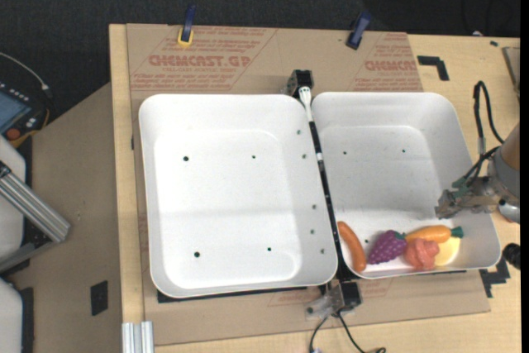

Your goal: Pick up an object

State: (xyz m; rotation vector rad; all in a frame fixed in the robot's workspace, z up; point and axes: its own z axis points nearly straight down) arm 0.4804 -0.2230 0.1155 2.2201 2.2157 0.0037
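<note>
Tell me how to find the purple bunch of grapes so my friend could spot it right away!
Look at the right-hand white bin and go to its near edge, where a few toy foods lie in a row. The grapes sit second from the left, between a long orange sausage and a red lumpy fruit. They are the only purple, bumpy thing there.
</note>
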